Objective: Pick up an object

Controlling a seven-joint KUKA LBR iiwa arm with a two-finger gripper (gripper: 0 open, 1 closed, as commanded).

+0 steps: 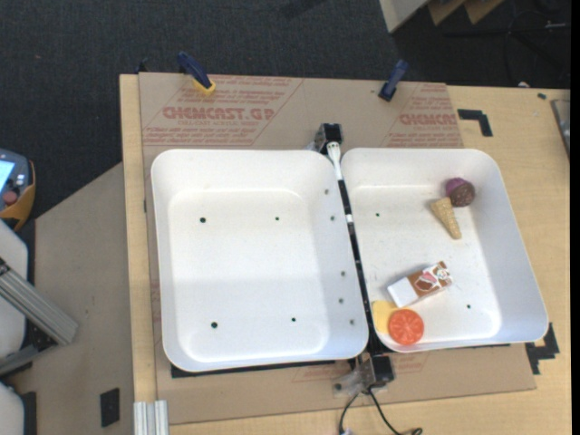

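The right bin [507, 243] holds three toys. A toy ice cream cone [451, 207] with a purple scoop lies near its far right side. A small white and brown box [420, 285] lies tilted near the front. Next to it, in the front left corner, an orange-red round toy [405, 326] rests against a yellow piece [383, 314].
The left bin [249, 261] sits beside the right one on a cardboard sheet [272, 107]. Two blue clamps [196, 72] [393, 80] hold the sheet's far edge. A black bar [345, 225] runs between the bins.
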